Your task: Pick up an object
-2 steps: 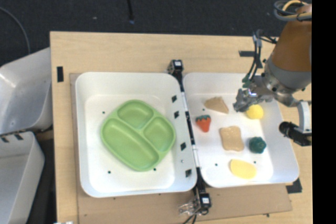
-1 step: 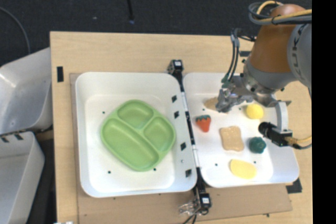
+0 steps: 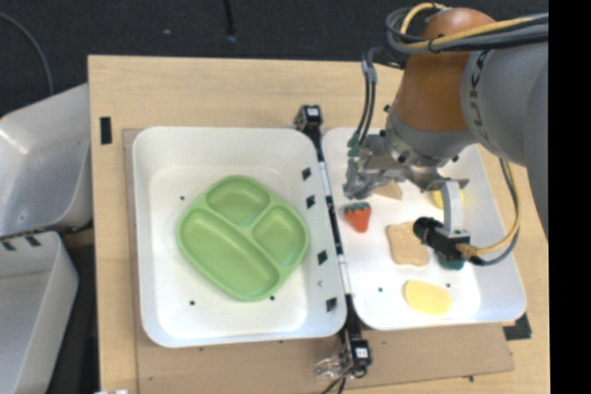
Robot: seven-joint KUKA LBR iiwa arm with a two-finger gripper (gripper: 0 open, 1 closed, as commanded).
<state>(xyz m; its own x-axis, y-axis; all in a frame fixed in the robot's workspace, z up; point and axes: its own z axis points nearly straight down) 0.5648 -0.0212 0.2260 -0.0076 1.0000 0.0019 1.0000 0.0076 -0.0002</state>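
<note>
hand [image 3: 358, 191] above glossy red strawberry [image 3: 358, 217]

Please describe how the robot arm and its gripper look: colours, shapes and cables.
The arm is a thick, rounded grey tube with a bulging orange band above the wrist. Yellow and black cables loop over the orange part, and another cable hangs beside it. The gripper is small, metallic grey, with thin dark hoses running to it.
</note>
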